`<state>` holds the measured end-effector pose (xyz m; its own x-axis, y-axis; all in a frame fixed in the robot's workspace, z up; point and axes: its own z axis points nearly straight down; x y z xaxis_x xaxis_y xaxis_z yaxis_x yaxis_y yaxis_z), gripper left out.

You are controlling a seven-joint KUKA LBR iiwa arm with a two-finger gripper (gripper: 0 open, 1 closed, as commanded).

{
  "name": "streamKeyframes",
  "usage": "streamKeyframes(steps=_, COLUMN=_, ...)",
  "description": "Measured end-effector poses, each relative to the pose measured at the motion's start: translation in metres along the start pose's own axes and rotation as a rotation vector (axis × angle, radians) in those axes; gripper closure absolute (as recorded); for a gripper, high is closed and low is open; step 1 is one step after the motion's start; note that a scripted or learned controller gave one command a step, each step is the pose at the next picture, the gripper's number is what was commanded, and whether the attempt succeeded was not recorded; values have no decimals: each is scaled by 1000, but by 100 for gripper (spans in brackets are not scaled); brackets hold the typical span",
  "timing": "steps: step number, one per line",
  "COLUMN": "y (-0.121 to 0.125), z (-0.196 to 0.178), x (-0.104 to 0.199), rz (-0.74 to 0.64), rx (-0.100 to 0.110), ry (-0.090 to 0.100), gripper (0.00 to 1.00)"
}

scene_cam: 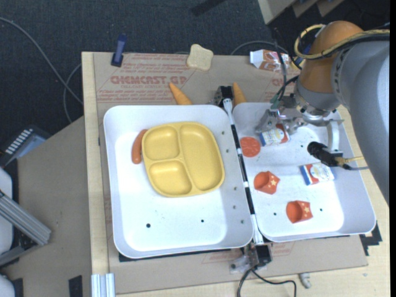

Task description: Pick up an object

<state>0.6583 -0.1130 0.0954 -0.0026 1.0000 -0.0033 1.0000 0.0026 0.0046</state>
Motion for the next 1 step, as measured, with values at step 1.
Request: streamKeyframes(steps=1, y=-56, z=-91, x=61, rz=0, rx=4, ry=5, gripper=100)
